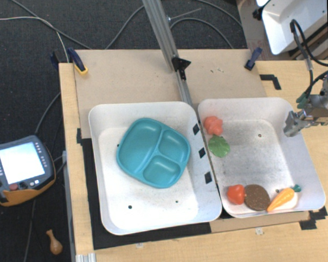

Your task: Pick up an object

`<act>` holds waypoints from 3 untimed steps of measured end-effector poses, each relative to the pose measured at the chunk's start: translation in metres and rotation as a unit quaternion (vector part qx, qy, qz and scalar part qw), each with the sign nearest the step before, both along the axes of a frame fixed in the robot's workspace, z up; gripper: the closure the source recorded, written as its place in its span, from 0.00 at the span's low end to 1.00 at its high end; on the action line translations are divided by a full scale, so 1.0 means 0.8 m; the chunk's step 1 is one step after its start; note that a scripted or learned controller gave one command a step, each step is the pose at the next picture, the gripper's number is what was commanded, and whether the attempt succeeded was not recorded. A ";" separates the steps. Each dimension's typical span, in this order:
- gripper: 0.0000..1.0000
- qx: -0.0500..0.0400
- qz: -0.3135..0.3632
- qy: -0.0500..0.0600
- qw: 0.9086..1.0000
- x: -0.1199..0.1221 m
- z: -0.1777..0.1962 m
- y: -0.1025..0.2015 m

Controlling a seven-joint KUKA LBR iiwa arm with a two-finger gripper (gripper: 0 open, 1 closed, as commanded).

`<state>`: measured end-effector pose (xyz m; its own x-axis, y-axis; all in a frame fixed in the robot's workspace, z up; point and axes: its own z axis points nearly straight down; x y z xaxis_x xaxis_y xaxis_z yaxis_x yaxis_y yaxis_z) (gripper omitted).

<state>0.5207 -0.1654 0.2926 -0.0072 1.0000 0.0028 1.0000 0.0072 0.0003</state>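
pincer (293,123): right bin (260,104) rim, grip state unclear
targets: carrot (281,199), tomato (236,193), near edge
risk: wall blocks fingers, grasp slips

Bright, even overhead light is falling across the frame; shadows are staying faint, white bins (152,114) are glaring slightly, edges are softening mildly

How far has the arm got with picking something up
Nothing looks picked up. The gripper sits at the right bin's right rim. All five toy foods lie in that bin, including the carrot and tomato. Still left: reach in, grasp one, lift.
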 end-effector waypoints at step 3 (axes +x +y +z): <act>1.00 0.000 0.000 0.000 1.000 0.006 -0.036 0.194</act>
<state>0.5255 -0.0103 0.2636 -0.0067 1.0000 0.0028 1.0000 0.0067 0.0008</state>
